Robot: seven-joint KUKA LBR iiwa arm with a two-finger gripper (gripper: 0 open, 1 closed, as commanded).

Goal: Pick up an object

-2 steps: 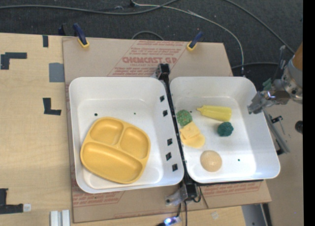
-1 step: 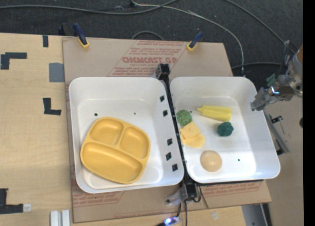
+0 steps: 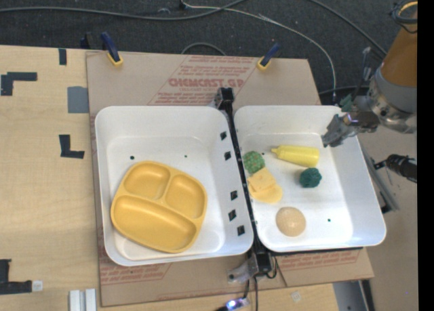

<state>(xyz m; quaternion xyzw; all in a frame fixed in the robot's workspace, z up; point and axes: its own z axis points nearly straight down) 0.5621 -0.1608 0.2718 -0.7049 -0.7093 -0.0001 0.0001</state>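
1. Right now I see the jaws (image 3: 337, 131) over the right bin's (image 3: 352, 225) far right rim; whether they're clenched, I cannot tell.
2. Nearest them lies a yellow corn cob (image 3: 296, 155), beside a dark green ball (image 3: 310, 178).
3. Left bin (image 3: 115, 133) holds a yellow divided plate (image 3: 159, 205).
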